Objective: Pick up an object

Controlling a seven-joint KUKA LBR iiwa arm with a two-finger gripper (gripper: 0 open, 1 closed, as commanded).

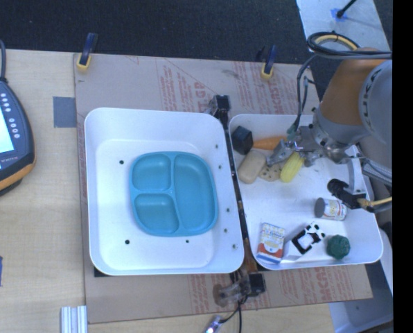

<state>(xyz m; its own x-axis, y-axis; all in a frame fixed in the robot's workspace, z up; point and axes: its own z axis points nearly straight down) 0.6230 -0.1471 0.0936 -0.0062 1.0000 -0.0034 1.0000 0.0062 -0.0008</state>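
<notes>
- I see the grey arm's jaws low in the right white bin (373, 252), at its 11 o'clock; the gripper (288, 152) sits over a yellow banana-like toy (290, 168).
- I cannot tell whether the jaws grasp it.
- A tan rounded block (250, 166) lies at the toy's 9 o'clock.
- A blue sectioned plastic plate (173, 193) rests centred in the left white bin (106, 248).

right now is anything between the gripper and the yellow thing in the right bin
Nothing visible does. The gripper is right at the yellow object, with the tan piece beside it to the view's left.
</notes>
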